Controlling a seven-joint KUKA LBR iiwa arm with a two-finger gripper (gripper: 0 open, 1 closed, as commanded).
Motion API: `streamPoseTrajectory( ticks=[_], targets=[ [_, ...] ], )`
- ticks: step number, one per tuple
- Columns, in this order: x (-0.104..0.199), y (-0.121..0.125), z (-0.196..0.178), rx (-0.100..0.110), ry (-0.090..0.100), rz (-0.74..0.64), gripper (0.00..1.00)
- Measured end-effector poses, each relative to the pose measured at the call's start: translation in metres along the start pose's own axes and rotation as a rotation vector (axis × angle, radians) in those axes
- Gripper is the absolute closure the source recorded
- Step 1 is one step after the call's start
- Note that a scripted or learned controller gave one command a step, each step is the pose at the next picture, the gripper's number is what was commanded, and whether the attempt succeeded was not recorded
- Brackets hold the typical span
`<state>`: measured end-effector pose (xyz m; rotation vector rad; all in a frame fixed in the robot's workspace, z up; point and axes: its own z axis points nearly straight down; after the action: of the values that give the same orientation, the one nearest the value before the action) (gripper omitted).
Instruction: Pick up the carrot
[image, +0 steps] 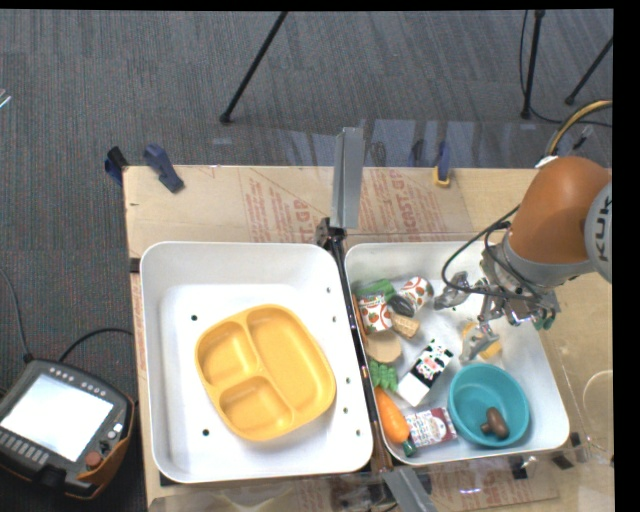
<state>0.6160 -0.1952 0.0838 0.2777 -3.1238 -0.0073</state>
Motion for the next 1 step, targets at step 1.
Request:
streamPoseTrajectory(
  ticks=[1],
  targets=[
    [-0.0146,-0.0054,-0.0056,0.004,-0.010,0.205,0.00]
  ],
)
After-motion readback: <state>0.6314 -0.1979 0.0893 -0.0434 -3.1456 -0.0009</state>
